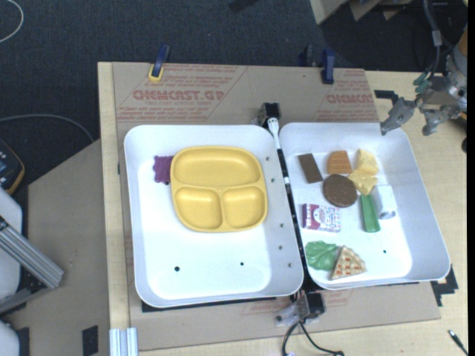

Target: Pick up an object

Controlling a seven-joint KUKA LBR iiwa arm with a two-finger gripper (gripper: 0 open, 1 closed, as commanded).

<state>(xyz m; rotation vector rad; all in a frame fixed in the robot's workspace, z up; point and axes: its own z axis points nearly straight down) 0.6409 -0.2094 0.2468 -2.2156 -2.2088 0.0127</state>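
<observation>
pizza slice [347,262] at right bin [423,191] front edge, beside green leaf [321,254]; small items crowded there for picking | gripper [410,117] over the back right corner; fingers apart, holding nothing

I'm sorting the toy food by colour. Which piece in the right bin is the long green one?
The green stick standing lengthwise beside the brown round cookie; the other green piece, the leaf, is broad and crinkled.

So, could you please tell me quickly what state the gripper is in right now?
Gripper: open, holding nothing, hovering above the far right corner of the right shallow white bin, clear of the food items.
</observation>
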